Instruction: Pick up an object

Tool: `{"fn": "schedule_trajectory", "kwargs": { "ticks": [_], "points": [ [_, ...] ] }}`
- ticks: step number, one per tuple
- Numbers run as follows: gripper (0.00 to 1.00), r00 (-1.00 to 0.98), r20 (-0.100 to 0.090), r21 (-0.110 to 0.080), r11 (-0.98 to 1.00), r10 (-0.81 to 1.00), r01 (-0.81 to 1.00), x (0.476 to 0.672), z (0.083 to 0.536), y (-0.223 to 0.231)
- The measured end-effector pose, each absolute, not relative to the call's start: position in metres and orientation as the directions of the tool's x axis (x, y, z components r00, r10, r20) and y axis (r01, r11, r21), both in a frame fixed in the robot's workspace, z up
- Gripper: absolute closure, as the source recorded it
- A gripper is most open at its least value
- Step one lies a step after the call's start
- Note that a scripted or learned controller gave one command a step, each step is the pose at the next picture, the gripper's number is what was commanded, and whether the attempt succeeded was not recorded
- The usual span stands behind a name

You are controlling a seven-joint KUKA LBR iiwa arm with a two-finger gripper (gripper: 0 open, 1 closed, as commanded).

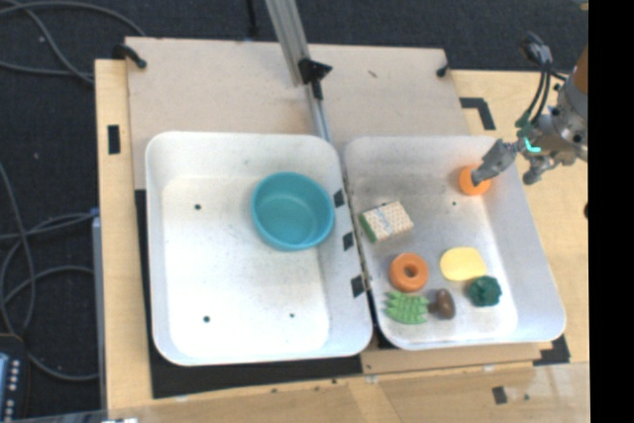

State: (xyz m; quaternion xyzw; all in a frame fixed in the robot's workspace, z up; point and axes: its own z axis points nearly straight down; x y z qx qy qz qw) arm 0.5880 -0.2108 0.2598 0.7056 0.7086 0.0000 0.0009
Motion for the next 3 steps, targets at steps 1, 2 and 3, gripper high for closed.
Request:
{"fn": "schedule_trajectory", "kwargs": {
  "ticks": [1, 2, 3],
  "points": [
    [0.0, 0.001, -0.003, -0.004, -0.001, 1.0, 1.0, 0.589, 0.197, -0.216],
    [0.0, -0.001, -0.003, -0.003, 0.001, 1.0, 1.0, 0.599, 0.144, -0.217],
    [0.0, 0.001, -0.004, -0.003, -0.001, 1.0, 1.0, 0.598, 0.099, -0.219]
  ]
}}
